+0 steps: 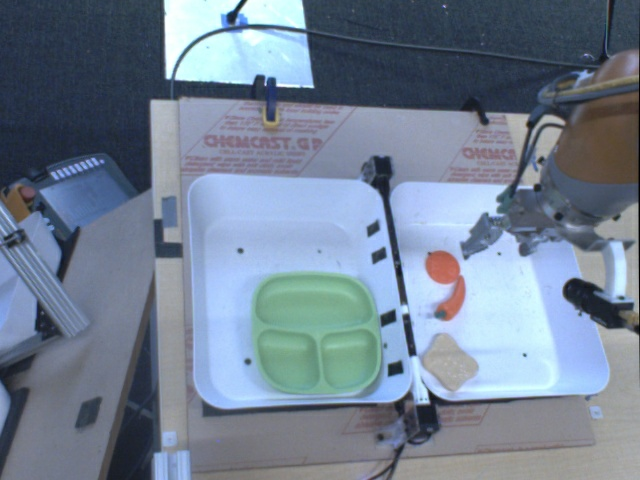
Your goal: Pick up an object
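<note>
Light falls evenly from above on my bench, and both white bins (300,193) look bright but keep their detail. A foil sheet (238,28) at the top glares nearly white (the harshest spot), while shadows under my arm (600,128) stay soft and the picture is slightly grainy.
</note>
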`<action>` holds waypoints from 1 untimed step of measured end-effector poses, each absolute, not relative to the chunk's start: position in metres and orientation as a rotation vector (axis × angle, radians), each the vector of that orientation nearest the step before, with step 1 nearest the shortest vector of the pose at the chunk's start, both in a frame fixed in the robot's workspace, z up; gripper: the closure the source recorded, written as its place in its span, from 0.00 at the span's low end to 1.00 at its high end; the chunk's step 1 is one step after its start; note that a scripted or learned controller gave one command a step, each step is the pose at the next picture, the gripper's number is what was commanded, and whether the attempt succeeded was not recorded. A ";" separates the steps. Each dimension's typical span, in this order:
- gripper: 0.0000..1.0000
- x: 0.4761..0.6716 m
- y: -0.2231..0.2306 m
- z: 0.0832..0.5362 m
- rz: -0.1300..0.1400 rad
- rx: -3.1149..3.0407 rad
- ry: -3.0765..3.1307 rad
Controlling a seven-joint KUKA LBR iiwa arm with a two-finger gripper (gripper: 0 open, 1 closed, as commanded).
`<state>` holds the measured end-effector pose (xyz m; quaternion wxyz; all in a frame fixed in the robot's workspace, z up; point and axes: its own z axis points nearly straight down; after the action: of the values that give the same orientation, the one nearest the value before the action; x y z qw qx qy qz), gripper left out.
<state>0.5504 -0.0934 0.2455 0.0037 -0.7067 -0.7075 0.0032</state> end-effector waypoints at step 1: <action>0.00 0.552 -0.093 0.251 -0.001 -2.219 -2.225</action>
<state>0.5525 -0.0933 0.2511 -0.0004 -0.7061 -0.7081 -0.0002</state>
